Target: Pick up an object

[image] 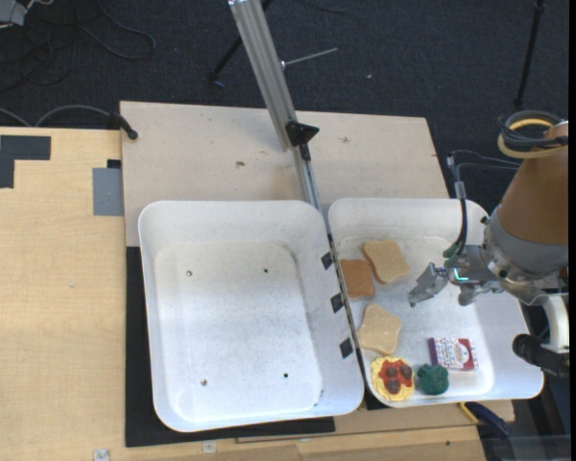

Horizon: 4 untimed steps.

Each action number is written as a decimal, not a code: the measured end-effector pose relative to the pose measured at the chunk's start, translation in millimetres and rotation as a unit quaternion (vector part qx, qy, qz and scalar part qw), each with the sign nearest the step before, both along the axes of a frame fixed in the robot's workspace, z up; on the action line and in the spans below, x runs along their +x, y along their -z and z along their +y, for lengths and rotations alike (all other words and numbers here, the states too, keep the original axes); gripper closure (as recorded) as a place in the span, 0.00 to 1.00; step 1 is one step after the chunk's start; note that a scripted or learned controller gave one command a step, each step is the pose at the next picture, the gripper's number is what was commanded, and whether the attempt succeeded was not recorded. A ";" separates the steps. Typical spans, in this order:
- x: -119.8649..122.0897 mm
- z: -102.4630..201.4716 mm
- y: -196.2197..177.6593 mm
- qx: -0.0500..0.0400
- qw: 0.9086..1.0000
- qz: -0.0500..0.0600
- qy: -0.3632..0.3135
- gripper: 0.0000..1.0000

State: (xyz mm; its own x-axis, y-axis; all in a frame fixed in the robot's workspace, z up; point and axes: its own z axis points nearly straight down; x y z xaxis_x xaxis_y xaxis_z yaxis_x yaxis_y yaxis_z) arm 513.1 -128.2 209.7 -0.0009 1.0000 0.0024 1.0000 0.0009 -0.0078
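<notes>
Seen from above at a slant: two shallow white bins side by side on a bench [384, 137], the left bin [173, 229] and the right bin [394, 211] meeting along a shared middle edge fitted with small black clips. Reaching in from the right, over the right bin's right edge, a grey arm [538, 209] with an orange band above the wrist. At its end, the gripper [447, 290], poised over the middle of the right bin with both fingers spread wide apart and nothing between them; whether touching the bin floor or above it cannot be told. In the right bin, near the shared edge: a darker brown bread slice [356, 279] lying flat, touching or just beside a lighter tan slice [387, 260] toward the far edge. Nearer the front, close to the shared edge, a third pale slice [380, 331]. At the bin's front edge, a small round yellow piece with red topping [393, 376], and just beside it to the right a green, knobbly lump [432, 379]. Behind the green lump, toward the front right corner, a small red-and-white packet [452, 353]. All of these apart from the gripper, the tan slice nearest its left finger. Rising from the bench behind the bins, a slanted aluminium rail [267, 65].
</notes>
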 end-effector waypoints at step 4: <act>-4.3 -3.6 100.4 0.000 1.000 -0.003 0.004 1.00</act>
